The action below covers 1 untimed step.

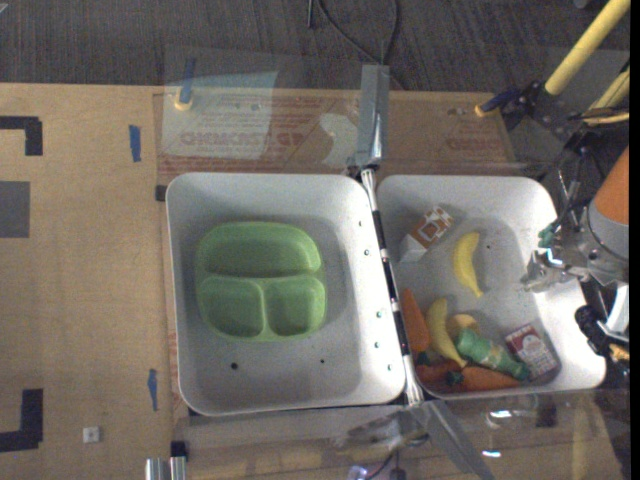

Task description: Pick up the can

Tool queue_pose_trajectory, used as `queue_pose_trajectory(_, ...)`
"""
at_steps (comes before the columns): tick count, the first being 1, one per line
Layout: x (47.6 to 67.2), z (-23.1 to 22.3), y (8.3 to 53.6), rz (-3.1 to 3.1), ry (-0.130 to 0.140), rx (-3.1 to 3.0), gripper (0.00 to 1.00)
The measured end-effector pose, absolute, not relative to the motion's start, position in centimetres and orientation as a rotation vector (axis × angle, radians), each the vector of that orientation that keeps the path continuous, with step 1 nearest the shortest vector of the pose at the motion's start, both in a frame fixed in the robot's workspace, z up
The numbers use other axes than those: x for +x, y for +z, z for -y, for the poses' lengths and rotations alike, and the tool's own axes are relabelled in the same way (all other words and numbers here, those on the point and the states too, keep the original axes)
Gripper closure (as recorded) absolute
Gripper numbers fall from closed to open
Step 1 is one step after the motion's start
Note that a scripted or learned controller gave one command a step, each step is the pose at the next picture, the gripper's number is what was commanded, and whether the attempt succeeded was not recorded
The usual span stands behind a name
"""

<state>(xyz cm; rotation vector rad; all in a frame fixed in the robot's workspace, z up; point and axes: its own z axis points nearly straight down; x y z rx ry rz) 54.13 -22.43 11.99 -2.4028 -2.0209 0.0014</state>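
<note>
End effector (545, 268), grip state unreadable, hung at right bin's edge; can (532, 353) lay below it, tilted diagonally.

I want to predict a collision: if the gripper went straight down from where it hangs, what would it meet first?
Probably bare floor of the right bin: the gripper hangs at its right side, apart from the banana and the red can. Depth is unclear.

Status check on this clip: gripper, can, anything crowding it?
Gripper at right bin's right edge, nothing visibly between fingers. Red can lying in near-right corner, untouched. Green bottle and carrot crowd its left side.
</note>
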Motion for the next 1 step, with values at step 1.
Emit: queue_pose_trajectory(1,50.96,15.05,19.99,1.913,0.001,-2.492,1.00)
